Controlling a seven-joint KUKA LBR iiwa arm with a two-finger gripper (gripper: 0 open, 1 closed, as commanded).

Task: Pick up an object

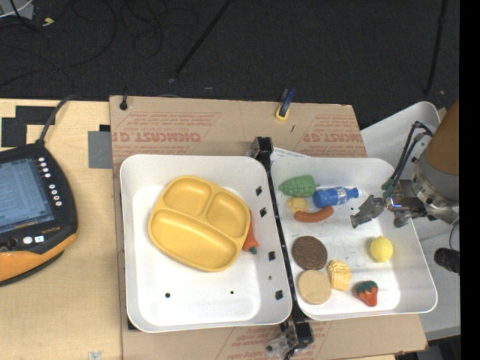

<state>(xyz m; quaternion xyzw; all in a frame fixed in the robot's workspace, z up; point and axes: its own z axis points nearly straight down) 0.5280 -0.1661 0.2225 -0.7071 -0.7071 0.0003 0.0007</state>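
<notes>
A wooden desk [82, 291] with cardboard under two white bins is seen against dark floor, a tablet [30, 208] lying at the left edge. One yellow divided plate [199, 222] is held in the left bin [195, 306]; eight small toys are counted in the right bin [409, 295], among them a blue bottle [334, 196] lying with its long axis left-right, cap toward the right. The end effector [373, 210] is seen over the right bin's right side, just right of the bottle, with nothing between its fingers, which are spread apart.

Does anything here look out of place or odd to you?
One thing: a small orange toy is wedged at the right edge of the yellow divided plate in the left bin, apart from the other toy foods, which all lie in the right bin.
</notes>
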